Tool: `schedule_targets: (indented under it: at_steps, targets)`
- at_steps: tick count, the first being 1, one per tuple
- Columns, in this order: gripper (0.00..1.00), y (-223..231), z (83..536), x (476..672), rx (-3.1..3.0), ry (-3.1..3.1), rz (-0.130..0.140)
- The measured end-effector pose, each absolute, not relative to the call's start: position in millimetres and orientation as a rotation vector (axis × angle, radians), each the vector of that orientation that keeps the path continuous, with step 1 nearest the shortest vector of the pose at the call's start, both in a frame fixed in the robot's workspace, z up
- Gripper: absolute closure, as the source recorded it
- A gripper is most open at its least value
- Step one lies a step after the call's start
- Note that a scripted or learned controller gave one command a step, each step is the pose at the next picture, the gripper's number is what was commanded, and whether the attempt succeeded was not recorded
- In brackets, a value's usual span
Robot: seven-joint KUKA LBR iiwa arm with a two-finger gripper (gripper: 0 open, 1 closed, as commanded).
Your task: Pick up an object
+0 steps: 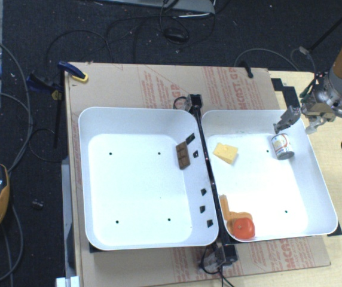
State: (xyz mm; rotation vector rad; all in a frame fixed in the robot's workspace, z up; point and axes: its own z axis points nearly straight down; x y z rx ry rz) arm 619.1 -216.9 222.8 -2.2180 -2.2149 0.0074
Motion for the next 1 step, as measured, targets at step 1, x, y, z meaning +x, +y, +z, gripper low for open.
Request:
schedule_targets:
  at_steps: [1]
  targets:
    - [0.00, -216.4, 228.0, 621.0, -2.222, -2.222, -0.001]
